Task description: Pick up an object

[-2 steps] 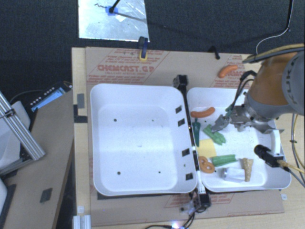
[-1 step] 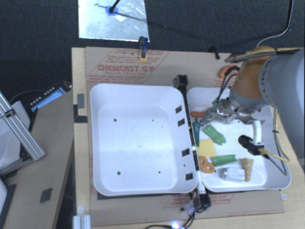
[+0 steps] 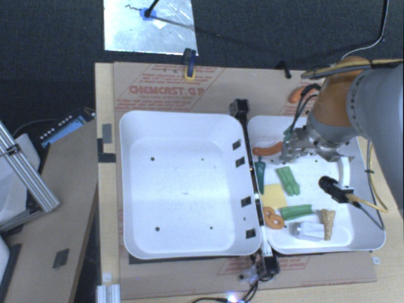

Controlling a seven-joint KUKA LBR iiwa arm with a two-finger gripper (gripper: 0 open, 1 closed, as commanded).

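Observation:
My gripper (image 3: pixel 290 153) hangs low over the back part of the right bin (image 3: pixel 366 232). Just to its left lies an orange-red sausage-shaped piece (image 3: pixel 267 149), close to the gripper's tip. A ridged green piece (image 3: pixel 287 180) lies a little in front of the gripper. Nearer the front are a yellow square (image 3: pixel 274 196), a green cylinder (image 3: pixel 295 211), an orange pretzel-shaped piece (image 3: pixel 273 218), a white tube (image 3: pixel 307 231) and a tan cone (image 3: pixel 327 223). A thin dark green stick (image 3: pixel 259 169) lies along the bin's left wall.
The left bin (image 3: pixel 136 169) stands beside the right one, joined by a black divider with clips (image 3: pixel 246 163). The grey arm (image 3: pixel 372 100) covers the right bin's back right corner. An orange thing (image 3: pixel 297 95) lies on the cardboard behind the bin.

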